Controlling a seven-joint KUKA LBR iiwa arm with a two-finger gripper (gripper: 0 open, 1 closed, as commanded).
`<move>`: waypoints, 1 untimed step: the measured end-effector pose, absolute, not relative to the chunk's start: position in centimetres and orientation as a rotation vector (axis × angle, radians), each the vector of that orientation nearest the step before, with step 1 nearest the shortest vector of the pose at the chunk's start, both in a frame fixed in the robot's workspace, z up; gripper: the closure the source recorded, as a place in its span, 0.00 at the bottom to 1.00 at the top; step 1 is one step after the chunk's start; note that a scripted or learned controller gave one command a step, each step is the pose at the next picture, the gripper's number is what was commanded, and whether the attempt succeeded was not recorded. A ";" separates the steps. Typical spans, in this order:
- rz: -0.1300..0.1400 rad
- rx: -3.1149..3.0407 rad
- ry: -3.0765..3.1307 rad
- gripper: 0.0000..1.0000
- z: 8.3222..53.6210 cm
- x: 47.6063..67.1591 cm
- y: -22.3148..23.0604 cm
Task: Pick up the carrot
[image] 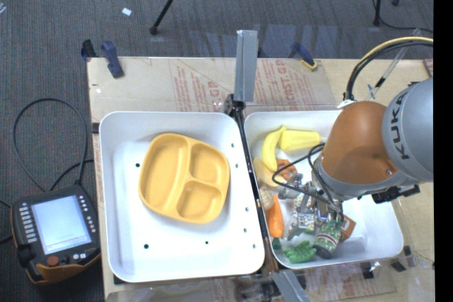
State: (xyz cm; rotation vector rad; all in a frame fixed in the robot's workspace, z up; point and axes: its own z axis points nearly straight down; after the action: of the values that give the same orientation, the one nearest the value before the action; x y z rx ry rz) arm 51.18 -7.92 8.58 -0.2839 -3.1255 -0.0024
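Observation:
The carrot (pixel 274 221) is a small orange piece lying along the left wall of the right bin (pixel 382 240), near its front. My gripper (pixel 307 214) hangs low over the middle of that bin, a little to the right of the carrot, among cluttered items. The view does not show the carrot held. The grey arm with its orange band (pixel 357 145) covers much of the bin's right half.
A banana (pixel 270 148) and a yellow block (pixel 301 139) lie at the back of the right bin. A green item (pixel 297 252) and a small packet (pixel 331 237) sit at its front. The left bin (pixel 120 223) holds a yellow divided plate (pixel 185 177).

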 end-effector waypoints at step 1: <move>-0.001 -0.327 -3.125 0.00 8.7 63.7 -8.6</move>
State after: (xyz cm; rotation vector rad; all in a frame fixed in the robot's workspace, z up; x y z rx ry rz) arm 63.70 -8.63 8.69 -0.3275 -3.1252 -0.0009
